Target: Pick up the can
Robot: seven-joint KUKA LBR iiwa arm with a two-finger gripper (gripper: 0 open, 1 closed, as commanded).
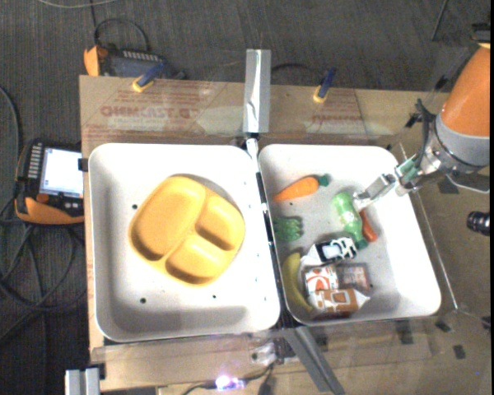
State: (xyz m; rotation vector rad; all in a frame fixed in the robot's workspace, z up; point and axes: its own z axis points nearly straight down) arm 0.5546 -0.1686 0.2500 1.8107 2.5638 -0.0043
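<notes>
Tool (377,189) sits over the right bin's (412,295) far right side, jaw state not discernible, nothing seen in it. Can (337,249) lies mid-bin among clutter; pickup not yet done.

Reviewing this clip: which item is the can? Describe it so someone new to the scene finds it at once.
Start at the right bin, the one crowded with toy food, not the one with the yellow tray. Near its middle, above the carton and below the green bottle, lies the can on its side. It is the only black-and-white piece there, small and cylindrical.
</notes>
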